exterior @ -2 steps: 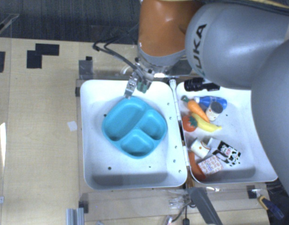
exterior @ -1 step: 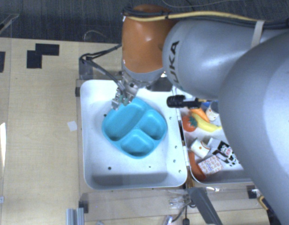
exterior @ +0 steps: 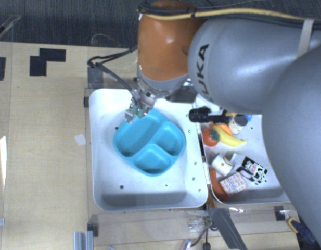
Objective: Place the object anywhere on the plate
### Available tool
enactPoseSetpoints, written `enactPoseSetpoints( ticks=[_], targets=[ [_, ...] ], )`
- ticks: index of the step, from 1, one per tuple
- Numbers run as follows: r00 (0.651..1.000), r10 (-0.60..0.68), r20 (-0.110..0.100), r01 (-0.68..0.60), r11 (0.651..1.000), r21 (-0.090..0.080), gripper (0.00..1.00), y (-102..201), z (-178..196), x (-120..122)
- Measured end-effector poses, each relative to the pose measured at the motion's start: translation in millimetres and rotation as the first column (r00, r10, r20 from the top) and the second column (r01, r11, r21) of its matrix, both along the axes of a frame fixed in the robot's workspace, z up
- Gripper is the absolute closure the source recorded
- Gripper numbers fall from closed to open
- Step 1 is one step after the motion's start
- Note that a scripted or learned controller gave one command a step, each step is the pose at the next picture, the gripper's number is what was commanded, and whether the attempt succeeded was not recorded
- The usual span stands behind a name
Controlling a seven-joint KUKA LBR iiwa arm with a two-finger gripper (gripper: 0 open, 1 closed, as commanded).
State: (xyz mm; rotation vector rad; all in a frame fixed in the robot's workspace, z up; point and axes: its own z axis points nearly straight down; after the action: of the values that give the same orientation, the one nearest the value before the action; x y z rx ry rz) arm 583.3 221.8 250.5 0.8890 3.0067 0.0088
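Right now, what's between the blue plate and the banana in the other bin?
In the camera view, bare white bin floor, then the rims where the two bins meet, separate the blue plate from the banana.

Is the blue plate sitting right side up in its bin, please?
Right side up: the blue plate shows its three open compartments facing the camera, inside the left bin.

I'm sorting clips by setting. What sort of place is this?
Probably a robotics lab bench, not a home. A KUKA arm reaches over two white bins, one holding a blue divided plate, the other assorted small items; black marker shapes sit on the benchtop.
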Motion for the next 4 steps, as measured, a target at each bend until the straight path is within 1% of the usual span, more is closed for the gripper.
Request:
enactPoseSetpoints(
  ticks=[1,2,3,4],
  targets=[
    [1.0,0.0,0.0,0.0,1.0,-0.001,0.0,-0.1,-0.2,-0.1],
    [0.952,0.305,0.001,-0.305,0.952,-0.002,0.0,14.2,5.3,-9.6],
    [0.907,0.422,0.005,-0.422,0.907,-0.004,0.0,13.2,125.6,25.4],
    [0.905,0.424,0.015,-0.424,0.906,-0.005,1.0,14.4,138.3,26.5]
  ],
)
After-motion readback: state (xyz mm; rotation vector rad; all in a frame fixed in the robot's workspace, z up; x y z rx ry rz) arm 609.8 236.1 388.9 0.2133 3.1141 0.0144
